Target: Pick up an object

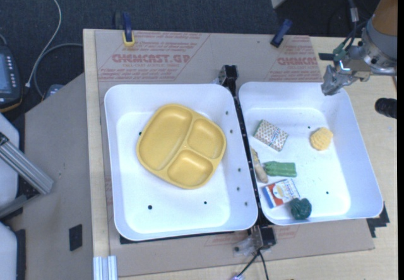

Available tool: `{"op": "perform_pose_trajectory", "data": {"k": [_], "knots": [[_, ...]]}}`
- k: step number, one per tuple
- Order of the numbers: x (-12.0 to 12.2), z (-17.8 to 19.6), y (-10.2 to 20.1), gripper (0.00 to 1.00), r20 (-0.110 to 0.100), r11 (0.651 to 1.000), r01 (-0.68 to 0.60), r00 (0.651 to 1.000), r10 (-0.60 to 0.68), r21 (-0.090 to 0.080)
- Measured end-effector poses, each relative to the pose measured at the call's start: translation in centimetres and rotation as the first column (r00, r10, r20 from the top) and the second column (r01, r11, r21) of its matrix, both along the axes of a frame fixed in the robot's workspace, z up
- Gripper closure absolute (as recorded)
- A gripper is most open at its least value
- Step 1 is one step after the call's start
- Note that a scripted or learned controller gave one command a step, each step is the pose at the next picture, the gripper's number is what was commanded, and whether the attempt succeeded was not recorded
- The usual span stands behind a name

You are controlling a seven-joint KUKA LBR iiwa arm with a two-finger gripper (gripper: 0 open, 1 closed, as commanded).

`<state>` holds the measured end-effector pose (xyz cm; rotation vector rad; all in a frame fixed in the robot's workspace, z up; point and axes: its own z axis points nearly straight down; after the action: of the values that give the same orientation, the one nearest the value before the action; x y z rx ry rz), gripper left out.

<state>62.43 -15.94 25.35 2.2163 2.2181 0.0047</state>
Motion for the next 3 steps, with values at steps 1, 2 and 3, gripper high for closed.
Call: {"op": "perform_pose_trajectory", "data": {"k": [1, 2, 3], "knots": [[-1.0, -1.5, 5.3, 1.00, -0.009, 1.000, -0.003, 1.000, 0.003, 0.004], [-1.8, -2.7, 10.3, 1.00, -0.009, 1.000, -0.004, 1.000, 0.004, 0.004], [-3.0, -1.8, 16.0, 1.00, -0.008, 1.000, -0.004, 1.000, 0.004, 0.004]]}}
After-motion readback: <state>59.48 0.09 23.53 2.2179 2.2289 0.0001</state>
